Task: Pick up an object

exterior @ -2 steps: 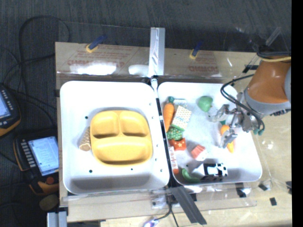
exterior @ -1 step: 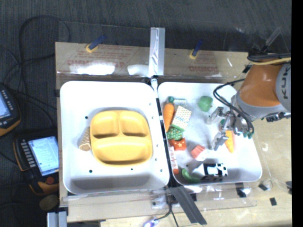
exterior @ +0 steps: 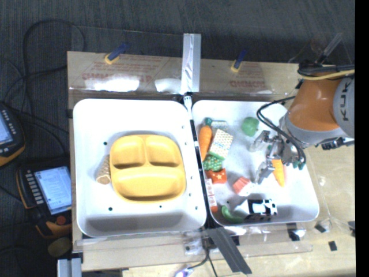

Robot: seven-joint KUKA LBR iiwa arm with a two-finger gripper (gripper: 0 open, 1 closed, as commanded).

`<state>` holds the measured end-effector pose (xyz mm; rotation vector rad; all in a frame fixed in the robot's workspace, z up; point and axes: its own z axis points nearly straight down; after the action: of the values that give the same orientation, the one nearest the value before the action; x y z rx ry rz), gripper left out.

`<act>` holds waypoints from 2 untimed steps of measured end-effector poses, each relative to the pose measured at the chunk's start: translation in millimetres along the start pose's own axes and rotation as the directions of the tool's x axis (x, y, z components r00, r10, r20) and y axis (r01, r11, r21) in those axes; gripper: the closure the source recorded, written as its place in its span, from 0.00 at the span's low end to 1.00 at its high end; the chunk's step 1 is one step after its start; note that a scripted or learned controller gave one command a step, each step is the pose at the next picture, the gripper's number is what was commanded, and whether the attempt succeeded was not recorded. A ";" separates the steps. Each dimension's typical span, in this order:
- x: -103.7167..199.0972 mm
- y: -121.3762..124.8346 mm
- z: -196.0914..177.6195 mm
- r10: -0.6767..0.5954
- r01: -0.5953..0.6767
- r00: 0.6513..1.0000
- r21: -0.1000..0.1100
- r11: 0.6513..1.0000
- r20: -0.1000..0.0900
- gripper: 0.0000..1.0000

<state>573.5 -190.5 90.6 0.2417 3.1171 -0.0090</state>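
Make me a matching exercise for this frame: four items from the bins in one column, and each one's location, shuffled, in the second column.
Things:
1. yellow divided plate
2. carrot
3. green ball
4. black-and-white cow toy

Places:
A. right bin, near its front edge
B. right bin, along the divider wall between the bins
C. middle of the left bin
D. right bin, near its back wall, left of the pincer

Pairs: 1-C, 2-B, 3-D, 4-A
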 end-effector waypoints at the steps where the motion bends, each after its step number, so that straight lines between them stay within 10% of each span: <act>1: 53.2 -43.7 -1.7 0.020 -0.020 1.000 0.001 1.000 0.003 0.00; 2: 25.8 -9.5 -0.5 -0.015 0.015 1.000 -0.001 1.000 0.000 0.00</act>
<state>546.6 -195.9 90.8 0.2189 3.1184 -0.0080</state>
